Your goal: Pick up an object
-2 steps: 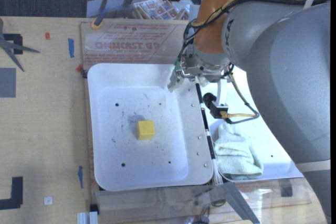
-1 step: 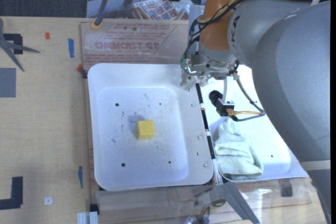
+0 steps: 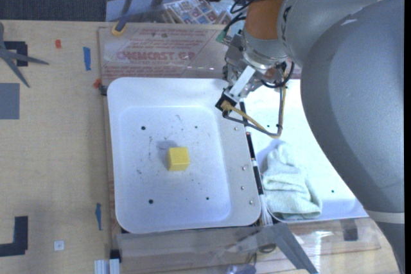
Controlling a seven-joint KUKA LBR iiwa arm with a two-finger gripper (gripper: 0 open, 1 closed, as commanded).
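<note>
One yellow cube (image 3: 178,158) lies alone near the middle of the left bin (image 3: 128,99), on its speckled white floor. I see the right bin (image 3: 331,202) pressed against the left bin's right rim. It holds a crumpled white cloth (image 3: 290,179), just beside that rim toward the near corner. The gripper (image 3: 257,67) hangs over the left bin's far right corner, well apart from the cube. I cannot tell whether it is open or closed, or whether it holds anything.

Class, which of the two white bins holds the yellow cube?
The bin on the view's left: the yellow cube lies near its middle, while the other bin holds a crumpled white cloth.
</note>
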